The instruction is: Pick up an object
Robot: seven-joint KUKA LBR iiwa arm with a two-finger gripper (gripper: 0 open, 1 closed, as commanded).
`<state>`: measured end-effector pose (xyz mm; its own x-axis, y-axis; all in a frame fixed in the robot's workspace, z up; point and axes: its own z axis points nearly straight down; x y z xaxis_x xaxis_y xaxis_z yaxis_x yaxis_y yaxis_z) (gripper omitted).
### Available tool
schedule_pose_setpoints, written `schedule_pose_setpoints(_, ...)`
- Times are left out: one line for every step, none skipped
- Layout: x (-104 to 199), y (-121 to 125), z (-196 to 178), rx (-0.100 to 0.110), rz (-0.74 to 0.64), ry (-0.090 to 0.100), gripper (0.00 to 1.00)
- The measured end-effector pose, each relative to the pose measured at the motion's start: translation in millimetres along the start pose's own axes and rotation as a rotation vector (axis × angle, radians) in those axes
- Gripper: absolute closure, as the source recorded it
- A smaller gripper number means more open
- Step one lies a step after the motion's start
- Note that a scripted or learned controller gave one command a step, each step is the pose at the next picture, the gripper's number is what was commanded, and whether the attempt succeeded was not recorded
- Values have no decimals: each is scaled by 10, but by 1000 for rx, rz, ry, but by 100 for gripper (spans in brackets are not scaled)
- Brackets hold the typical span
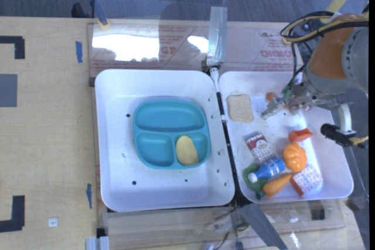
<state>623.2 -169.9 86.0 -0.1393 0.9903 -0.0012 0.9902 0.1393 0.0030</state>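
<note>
Currently poised low over far right bin (343, 184), hand (280, 107) spread unclear, cannot tell; nearest candidate, bread slice (239, 108), flat just left, apart, suited to top-down grasp

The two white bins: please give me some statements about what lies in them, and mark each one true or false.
1. The blue tray sits in the left bin. True.
2. The yellow object lies in the tray's lower right compartment. True.
3. The slice of bread lies in the left bin. False: it lies in the right bin, near its upper left corner.
4. The blue bottle lies far apart from the carrot. False: they lie side by side.
5. The pincer is over the left bin. False: it is over the right bin.
</note>
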Motion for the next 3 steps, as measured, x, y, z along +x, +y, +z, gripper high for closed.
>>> schedule_pose_setpoints(196,417,16,24,0,2,0)
schedule_pose_setpoints(804,-927,-23,-4,-445,0,0)
schedule_pose_setpoints(787,-1273,-26,-8,-345,-2,0)
